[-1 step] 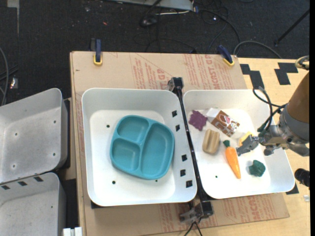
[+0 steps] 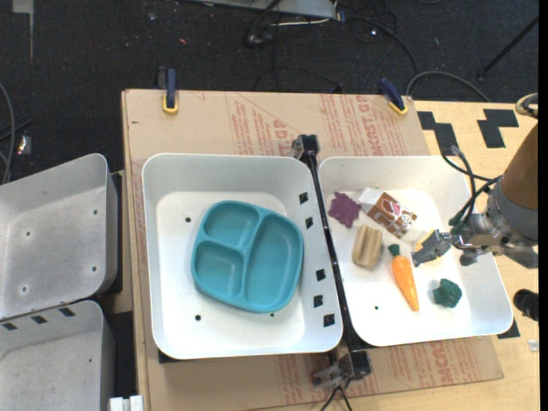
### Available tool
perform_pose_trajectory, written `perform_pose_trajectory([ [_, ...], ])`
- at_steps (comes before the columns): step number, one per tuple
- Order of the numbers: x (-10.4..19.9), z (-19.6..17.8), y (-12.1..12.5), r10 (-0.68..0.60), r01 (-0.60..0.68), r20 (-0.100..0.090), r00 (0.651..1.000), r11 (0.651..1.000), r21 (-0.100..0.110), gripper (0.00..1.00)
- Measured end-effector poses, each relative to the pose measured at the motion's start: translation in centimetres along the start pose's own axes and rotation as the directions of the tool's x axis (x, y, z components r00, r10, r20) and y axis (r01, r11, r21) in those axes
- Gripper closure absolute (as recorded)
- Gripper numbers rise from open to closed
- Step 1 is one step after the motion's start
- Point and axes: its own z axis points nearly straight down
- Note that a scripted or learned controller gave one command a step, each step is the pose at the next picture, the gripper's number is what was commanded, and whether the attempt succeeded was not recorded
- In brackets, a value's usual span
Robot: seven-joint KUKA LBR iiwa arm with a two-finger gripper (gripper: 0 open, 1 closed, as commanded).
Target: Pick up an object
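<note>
Camera view: claw (image 2: 434,248) over right bin (image 2: 492,315), just right of carrot (image 2: 406,282); open or closed, cannot tell. Green piece (image 2: 445,293) near claw. Purple piece (image 2: 345,209), tan block (image 2: 367,247), brown-white box (image 2: 392,214) further left. Teal divided plate (image 2: 248,256) in left bin (image 2: 171,315).

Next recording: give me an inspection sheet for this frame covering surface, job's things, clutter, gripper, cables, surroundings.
Surface: cardboard-covered bench bearing left bin and right bin.
Job's things: in the right bin, carrot, purple piece, tan block, brown-and-white box, dark green piece.
Clutter: teal divided plate in the left bin.
Gripper: gripper over the right bin beside the carrot top; nothing seen between its fingers.
Cables: black cables on the floor.
Surroundings: white trays at left; clamps on bench edge.
</note>
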Motion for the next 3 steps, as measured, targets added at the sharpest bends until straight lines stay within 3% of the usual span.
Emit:
perform_pose_trajectory([
  [2,-0.2,12.3,1.0,0.002,-0.002,-0.002,1.000,1.000,0.005,0.00],
  [3,-0.1,12.8,1.0,0.002,-0.002,-0.001,1.000,1.000,0.001,0.00],
])
